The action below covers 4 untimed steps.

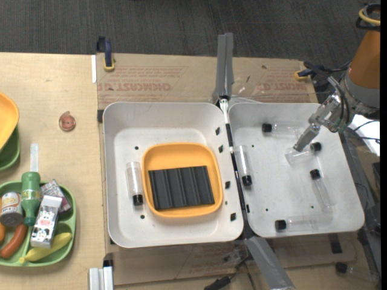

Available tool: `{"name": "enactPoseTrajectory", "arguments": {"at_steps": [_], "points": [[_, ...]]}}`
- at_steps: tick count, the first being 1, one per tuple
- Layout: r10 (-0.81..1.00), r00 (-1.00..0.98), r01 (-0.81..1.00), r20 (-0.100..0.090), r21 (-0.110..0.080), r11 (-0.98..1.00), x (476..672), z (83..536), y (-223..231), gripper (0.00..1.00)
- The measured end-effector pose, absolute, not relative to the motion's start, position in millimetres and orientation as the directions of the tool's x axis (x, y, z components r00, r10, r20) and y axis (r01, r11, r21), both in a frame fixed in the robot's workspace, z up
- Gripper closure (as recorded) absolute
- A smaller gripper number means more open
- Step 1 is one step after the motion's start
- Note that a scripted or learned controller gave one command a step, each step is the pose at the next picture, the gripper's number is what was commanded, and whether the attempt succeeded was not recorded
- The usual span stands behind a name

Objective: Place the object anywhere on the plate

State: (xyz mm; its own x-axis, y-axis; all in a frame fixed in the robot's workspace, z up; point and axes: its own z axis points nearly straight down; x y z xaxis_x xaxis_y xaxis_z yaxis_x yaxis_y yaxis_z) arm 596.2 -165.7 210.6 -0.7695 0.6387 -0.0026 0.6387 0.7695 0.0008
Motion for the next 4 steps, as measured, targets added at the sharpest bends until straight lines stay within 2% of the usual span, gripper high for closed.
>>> {"name": "enactPoseTrajectory", "arguments": {"at_steps": [1, 2, 3, 4], "points": [[0.351, -0.936, 0.351, -0.002, 0.001, 0.936, 590.3, 191, -222, 0.00], [0.354, -0.935, 0.354, -0.007, 0.003, 0.935, 591.2, 200, -224, 1.00], [0.221, -0.975, 0.221, -0.003, 0.001, 0.975, 510.1, 237, -222, 1.00], [0.221, -0.975, 0.221, -0.003, 0.001, 0.975, 510.0, 237, -222, 0.00]]}}
